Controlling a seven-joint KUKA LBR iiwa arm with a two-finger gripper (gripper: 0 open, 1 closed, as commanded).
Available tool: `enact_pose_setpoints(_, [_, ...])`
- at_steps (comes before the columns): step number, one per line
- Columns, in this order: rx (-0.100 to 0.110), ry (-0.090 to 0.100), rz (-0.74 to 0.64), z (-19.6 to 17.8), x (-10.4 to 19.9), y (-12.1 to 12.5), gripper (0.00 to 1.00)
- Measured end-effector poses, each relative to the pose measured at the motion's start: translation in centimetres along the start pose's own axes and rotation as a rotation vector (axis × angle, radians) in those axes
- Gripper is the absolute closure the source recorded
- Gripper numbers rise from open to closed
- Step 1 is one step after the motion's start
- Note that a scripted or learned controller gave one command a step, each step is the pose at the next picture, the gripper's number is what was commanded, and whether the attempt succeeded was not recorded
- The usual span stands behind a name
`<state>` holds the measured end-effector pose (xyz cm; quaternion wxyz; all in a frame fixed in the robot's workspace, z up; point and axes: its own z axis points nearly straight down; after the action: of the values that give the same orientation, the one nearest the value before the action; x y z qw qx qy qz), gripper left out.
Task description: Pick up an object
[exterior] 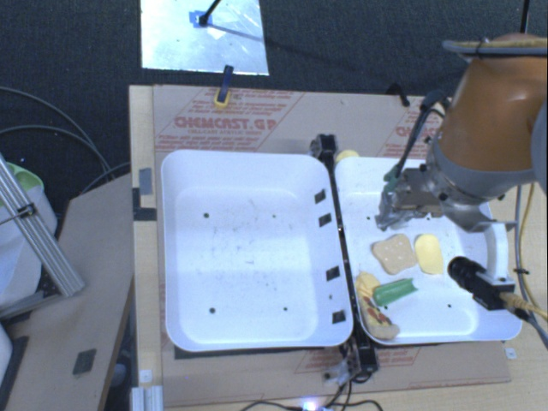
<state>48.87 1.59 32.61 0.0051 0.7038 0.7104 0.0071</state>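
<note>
I am hovering my gripper (390,215) over the right bin (445,322), just above the beige bread-like piece (394,253); I cannot tell its state, and I am seeing nothing in it. The yellow lemon-like piece (428,254) is lying just beside the bread, with 1 green piece (394,291) near. Descending here, I am risking clipping 2 objects at once or nudging the flat bread aside.

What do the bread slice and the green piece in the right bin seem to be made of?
Bread slice: probably moulded plastic or foam, matt tan, with even colour and rounded edges. Green piece: likely smooth plastic, of uniform bright green; its finish is too small to tell.
</note>
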Motion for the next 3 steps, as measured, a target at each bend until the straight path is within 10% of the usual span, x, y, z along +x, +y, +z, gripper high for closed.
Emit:
enact_pose_setpoints(1, [0.009, 0.001, -0.002, -4.9, 6.3, 0.0, 1.0])
enact_pose_setpoints(3, [0.013, -0.001, 0.004, -11.8, 9.6, 0.1, 1.0])
